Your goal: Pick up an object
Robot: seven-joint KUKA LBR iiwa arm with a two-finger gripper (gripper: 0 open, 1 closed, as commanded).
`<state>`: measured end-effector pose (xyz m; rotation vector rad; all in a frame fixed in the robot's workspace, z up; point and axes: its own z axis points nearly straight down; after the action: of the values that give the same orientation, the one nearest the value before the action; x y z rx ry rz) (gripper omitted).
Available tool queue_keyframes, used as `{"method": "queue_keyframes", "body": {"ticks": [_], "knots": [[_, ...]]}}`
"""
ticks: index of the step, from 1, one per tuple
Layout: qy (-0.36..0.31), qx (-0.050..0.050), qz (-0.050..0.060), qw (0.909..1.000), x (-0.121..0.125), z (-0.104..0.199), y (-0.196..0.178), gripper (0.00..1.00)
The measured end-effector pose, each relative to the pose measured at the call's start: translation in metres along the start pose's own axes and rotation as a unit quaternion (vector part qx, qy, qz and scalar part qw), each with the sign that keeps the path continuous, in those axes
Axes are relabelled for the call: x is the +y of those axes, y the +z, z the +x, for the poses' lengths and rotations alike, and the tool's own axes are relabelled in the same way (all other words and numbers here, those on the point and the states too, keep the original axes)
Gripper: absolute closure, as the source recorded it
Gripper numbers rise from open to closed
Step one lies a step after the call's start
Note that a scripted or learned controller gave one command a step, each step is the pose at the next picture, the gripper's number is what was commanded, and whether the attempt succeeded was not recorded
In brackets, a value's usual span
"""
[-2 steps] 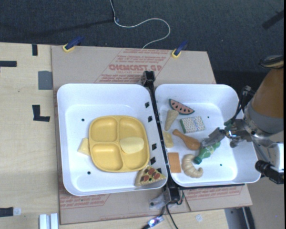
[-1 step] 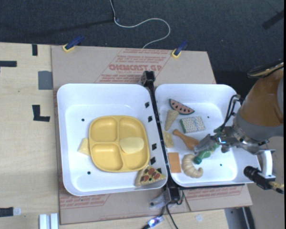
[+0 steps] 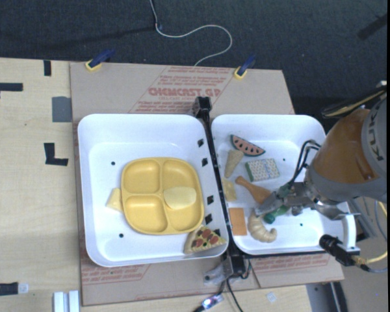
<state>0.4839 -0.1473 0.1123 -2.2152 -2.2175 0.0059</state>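
My gripper [image 3: 275, 208] is low in the right bin [image 3: 309, 132], near its front middle, with the orange-banded arm [image 3: 344, 155] reaching in from the right. A small green thing [image 3: 279, 208] shows right at the gripper's tip; whether it is held is unclear. Just in front lies a tan croissant [image 3: 261, 229]. A brown wooden piece [image 3: 252, 188] lies just left of the gripper. Farther back are a green-speckled square [image 3: 262, 169], a pale cone [image 3: 233, 162] and a watermelon slice [image 3: 247, 146]. An orange slab [image 3: 237, 221] lies by the bin's left wall.
The left bin [image 3: 94, 174] holds a yellow divided plate [image 3: 149, 190] with a pale round piece [image 3: 181, 197] in its right compartment. A yellow wedge [image 3: 113, 200] lies left of the plate and a pizza slice [image 3: 204, 240] at its front right. A black divider [image 3: 209, 168] separates the bins.
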Motion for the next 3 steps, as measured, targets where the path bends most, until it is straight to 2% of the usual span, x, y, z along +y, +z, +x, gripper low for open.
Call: {"method": "queue_keyframes", "body": {"ticks": [1,2,3], "knots": [[0.000,-0.001,-0.003,1.0000,0.000,0.001,0.029,0.00],[0.000,-0.002,-0.004,1.0000,0.001,0.001,0.017,1.00],[0.000,-0.001,-0.005,1.0000,-0.001,0.005,-0.045,1.00]]}}
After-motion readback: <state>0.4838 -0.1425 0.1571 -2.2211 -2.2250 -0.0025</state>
